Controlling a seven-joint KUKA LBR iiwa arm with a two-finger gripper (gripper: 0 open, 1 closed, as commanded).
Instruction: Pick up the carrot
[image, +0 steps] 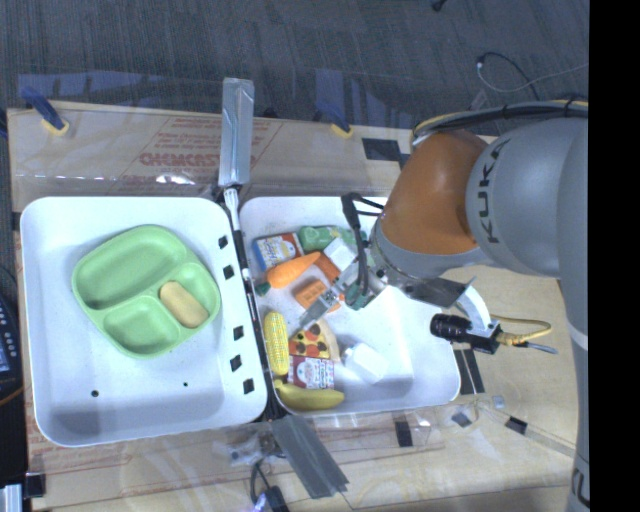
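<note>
Orange carrot (293, 269) lies near the right bin's (430, 375) far-left corner, just beside the gripper (349, 287), whose spread I cannot tell under the wrist, while "KUKA" reads on the grey arm (530, 190).

The arm (500, 200) is cut off by the frame at 3 o'clock, and its orange band and wrist cover the right bin (440, 375) wall at 2 o'clock. The gripper (345, 292) is largely hidden beneath the wrist, so the finger state cannot be read, and whether it touches the carrot (292, 270) at its 10 o'clock cannot be determined. The box (312, 372) label print is too small to read, and the banana (310, 398) lies partly under that box at 6 o'clock.
</note>
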